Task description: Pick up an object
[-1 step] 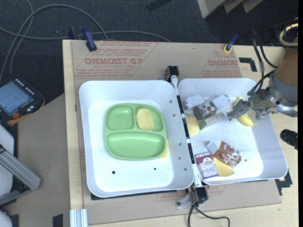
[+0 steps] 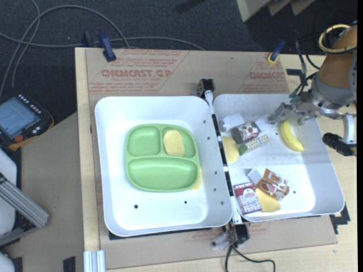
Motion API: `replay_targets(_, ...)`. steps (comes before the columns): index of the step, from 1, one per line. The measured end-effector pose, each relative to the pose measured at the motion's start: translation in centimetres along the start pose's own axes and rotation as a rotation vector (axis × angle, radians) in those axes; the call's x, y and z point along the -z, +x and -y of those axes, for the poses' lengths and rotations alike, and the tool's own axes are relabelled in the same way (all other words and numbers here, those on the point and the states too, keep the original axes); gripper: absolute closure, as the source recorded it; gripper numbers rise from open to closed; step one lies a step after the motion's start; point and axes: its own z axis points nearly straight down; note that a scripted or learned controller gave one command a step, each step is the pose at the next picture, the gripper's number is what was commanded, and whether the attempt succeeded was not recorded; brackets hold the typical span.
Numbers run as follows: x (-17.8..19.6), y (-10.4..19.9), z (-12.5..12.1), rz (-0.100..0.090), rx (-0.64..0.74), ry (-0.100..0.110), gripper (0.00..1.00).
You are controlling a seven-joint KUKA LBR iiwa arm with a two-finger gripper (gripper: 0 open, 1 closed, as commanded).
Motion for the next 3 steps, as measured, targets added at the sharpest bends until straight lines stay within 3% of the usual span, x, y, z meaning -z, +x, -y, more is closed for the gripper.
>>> replay_targets(1,1.0,-0.1,0.0,0.005,0.002,0.001,1.00)
replay_targets(2,0.9,0.0,0.0,0.003,0.002,0.002,0.00)
replay_targets(3,2.0,-0.1,-0.1,0.006,0.003,-0.001,1.00)
